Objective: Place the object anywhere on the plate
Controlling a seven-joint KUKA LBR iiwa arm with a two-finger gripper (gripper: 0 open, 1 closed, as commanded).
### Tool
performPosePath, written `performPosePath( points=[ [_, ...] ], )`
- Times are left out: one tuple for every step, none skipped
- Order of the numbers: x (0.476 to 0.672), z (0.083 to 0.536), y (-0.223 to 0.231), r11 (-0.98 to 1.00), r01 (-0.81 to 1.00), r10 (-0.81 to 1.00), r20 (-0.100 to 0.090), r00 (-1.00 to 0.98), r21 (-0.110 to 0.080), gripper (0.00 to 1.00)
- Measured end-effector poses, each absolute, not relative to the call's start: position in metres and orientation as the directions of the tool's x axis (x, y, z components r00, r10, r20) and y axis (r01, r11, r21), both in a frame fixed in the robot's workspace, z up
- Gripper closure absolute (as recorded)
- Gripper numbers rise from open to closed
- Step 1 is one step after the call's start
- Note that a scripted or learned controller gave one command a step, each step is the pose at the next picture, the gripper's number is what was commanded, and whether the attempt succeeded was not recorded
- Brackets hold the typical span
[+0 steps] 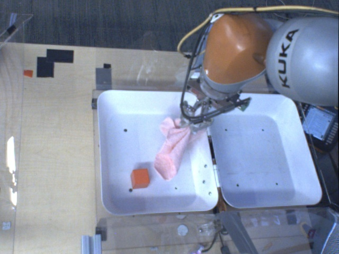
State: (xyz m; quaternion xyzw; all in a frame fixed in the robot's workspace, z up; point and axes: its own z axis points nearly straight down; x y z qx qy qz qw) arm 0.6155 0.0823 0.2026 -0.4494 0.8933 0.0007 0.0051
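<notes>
while gripper (193, 121) pinches pink cloth (172, 153), orange block (140, 178) sits near.

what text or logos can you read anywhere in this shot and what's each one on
"KUKA", in dark letters running up the grey arm at upper right.
The black box by the right bin's far corner has a pale panel; any print on it is too small to read.
The black shapes and orange square on the bench carry no letters.

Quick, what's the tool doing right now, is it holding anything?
Tool: shut on the top end of the pink cloth, which hangs down over the left bin.
</notes>
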Motion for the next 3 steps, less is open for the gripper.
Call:
performPosePath(
  points=[
    [0.628, 0.186, 0.001, 0.578, -0.816, -0.816, -0.010, -0.578, -0.005, 1.00],
    [0.618, 0.213, 0.044, 0.461, -0.887, -0.887, -0.013, -0.461, -0.010, 1.00],
    [0.630, 0.208, 0.105, 0.233, -0.972, -0.972, -0.010, -0.233, -0.009, 1.00]
  ],
)
